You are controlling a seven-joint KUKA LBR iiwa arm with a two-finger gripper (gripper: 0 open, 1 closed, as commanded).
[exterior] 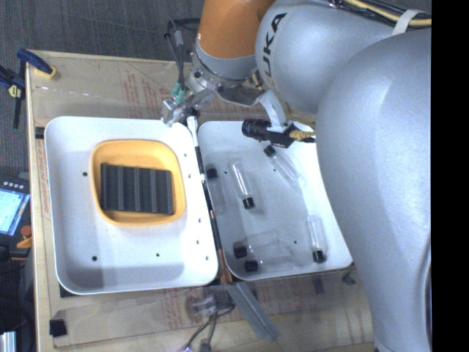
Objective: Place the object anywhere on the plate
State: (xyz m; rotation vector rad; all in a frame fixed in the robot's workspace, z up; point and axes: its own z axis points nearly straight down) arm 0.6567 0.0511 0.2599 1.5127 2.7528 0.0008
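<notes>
We see the gripper (178, 108) hanging over the top rim where the two bins meet, just above the upper right corner of the left bin (58, 196); its metal tip is small and partly lost against the bench, so we cannot tell how the jaws stand, and we see nothing between them. Above it sits the orange band (227, 20) of the arm (366, 123), whose grey bulk covers the right side of the right bin (293, 266). Taking the left bin as our landmark, the yellow plate (135, 156) lies inside it, toward its upper middle, and a dark ribbed block (138, 189) rests on the plate, well within its rim. Just right of the left bin, the right bin holds several clear tubes with black caps: one (242, 185) near its centre, one (316, 239) by its right wall, one (260, 249) lying along its lower edge. A black fitting (267, 132) on the arm hangs over that bin's top edge.
</notes>
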